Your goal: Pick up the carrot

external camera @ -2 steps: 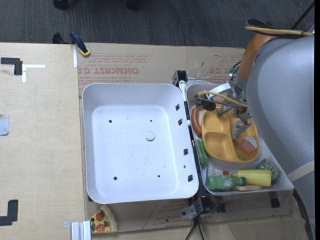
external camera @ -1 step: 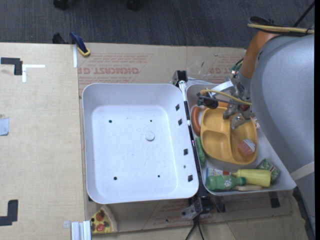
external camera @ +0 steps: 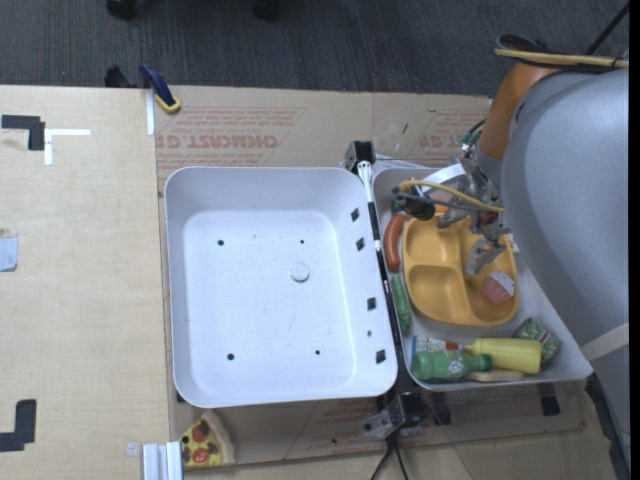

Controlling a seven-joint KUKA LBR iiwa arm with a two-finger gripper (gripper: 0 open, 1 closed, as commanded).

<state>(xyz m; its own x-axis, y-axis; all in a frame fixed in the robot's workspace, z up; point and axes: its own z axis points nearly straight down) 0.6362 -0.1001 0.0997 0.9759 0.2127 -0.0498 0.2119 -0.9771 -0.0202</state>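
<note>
- The carrot lay in the right-hand bin, an orange-red tapered piece standing roughly upright in the frame, pressed between the bin's left wall and the yellow divided tray.
- The gripper hung over the upper right part of that tray, right of the carrot and apart from it; its dark metal fingers were tangled in clutter there, so whether they were spread or pressed together could not be told.
- The grey arm filled the right of the frame, its orange band near the upper right.
- A small red-and-white item sat in the tray's right compartment (too small to name).
- Along the lower edge of the right bin lay a green bottle and a yellow bottle, side by side.
- The left bin occupied the centre of the frame, with a small pale disc near its middle.
- A toy pizza slice rested on the bench at lower left of the bins.
</note>
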